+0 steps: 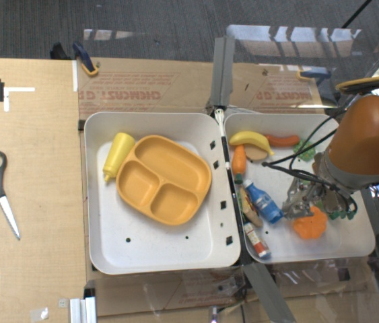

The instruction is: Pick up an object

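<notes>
Low over the right-hand shallow white bin point(361, 247), the two-finger gripper point(301, 204) hangs from the grey arm's orange band point(367, 136), with cables draped across it. The metal clutter at the tip is too tangled to read, so I cannot tell how the jaws stand, and nothing is visibly between them. Nearest candidate: a rumpled orange soft object point(310, 226), lying just below and slightly right of the tip as the camera sees it, possibly touching; its shape is blobby with no clear long axis, so approach angle should matter little. Just left of the tip lies a small blue plastic bottle with a white band point(264, 204), long axis slanting from upper left to lower right. Farther up-left sit a yellow plastic banana point(250, 138) and an orange carrot-shaped toy point(239, 160), well apart from the tip. Judgement: the pick is not yet secured; a short descent toward the orange object seems the likeliest move.
</notes>
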You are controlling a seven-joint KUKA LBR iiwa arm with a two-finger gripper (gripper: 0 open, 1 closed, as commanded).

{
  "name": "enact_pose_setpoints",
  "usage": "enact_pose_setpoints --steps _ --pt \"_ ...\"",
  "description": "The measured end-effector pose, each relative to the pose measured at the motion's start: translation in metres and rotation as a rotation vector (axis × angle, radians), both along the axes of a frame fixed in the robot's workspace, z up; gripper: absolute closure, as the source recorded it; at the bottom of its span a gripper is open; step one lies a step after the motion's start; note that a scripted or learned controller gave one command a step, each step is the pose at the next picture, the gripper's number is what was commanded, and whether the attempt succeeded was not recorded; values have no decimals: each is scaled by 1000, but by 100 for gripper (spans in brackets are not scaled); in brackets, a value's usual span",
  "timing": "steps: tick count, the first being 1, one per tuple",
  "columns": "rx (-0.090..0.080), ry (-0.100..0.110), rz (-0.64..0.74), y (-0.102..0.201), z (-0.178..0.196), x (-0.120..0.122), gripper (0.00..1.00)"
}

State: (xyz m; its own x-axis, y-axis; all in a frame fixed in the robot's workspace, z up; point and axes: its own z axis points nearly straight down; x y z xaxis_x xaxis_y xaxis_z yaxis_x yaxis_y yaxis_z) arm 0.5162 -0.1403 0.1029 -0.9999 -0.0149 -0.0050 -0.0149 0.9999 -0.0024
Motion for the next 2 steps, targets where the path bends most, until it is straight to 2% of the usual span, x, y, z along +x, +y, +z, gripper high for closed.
enact_pose_setpoints --steps 1,2 --pt "3 2 -246 43 -11 13 100" --pt "2 1 51 -20 41 -22 100"
